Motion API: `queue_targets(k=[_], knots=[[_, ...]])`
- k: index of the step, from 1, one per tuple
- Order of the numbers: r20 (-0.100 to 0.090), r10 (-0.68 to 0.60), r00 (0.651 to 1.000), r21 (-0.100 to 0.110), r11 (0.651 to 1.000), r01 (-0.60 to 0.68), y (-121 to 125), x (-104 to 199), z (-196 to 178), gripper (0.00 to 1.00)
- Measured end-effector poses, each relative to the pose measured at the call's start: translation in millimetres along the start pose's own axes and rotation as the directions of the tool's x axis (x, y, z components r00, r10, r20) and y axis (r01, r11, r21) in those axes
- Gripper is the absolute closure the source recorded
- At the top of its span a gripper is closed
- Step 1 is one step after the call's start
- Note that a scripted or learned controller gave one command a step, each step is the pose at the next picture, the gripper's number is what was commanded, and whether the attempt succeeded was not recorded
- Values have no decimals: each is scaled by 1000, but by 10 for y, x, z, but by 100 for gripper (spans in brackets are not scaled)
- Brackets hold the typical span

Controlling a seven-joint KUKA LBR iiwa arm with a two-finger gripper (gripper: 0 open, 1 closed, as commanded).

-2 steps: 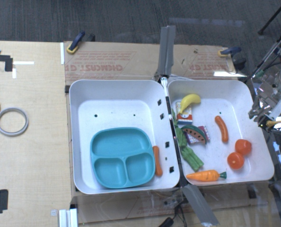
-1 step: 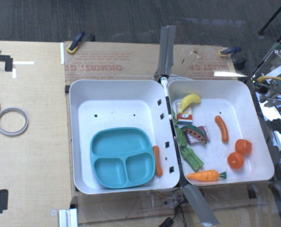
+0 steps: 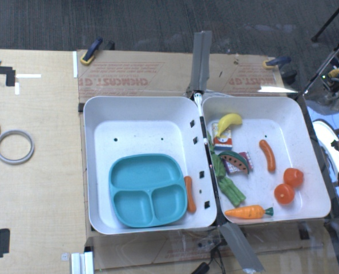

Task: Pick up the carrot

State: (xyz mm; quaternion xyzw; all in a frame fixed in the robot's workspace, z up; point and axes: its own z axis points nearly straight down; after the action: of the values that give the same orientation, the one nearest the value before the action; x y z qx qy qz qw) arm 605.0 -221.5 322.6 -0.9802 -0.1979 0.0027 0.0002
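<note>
**Q:** Orange, tapered, with a green top: where do you find the carrot [image 3: 248,212]?

**A:** You see it lying flat along the near wall of the right bin [image 3: 306,127], its green end pointing right, just below the green bean pods [image 3: 229,186].

**Q:** What else do you see in that bin?

**A:** You see a banana [image 3: 229,121] near the far left corner, a small red-and-white packet [image 3: 223,141] under it, a watermelon slice [image 3: 237,162], a sausage [image 3: 267,155] near the middle, and two tomatoes [image 3: 289,185] touching each other to the right of the carrot.

**Q:** And the left bin [image 3: 95,153]?

**A:** You find a teal divided plate [image 3: 148,189] with a second sausage [image 3: 189,194] lying just beside its right edge.

**Q:** The claw?

**A:** You cannot tell its state from this camera view. On the counter [image 3: 38,210], well apart from the bins, a tape roll [image 3: 12,146] rests at far left.
</note>
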Motion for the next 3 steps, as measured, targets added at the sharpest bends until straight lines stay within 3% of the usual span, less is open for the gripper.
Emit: queue_targets(k=[1,2,3], knots=[[1,191,982,1,982,-191,49,121,921,100],[7,184,983,2,983,-184,43,127,856,100],[0,177,984,1,984,-177,-122,-61,783,100]])
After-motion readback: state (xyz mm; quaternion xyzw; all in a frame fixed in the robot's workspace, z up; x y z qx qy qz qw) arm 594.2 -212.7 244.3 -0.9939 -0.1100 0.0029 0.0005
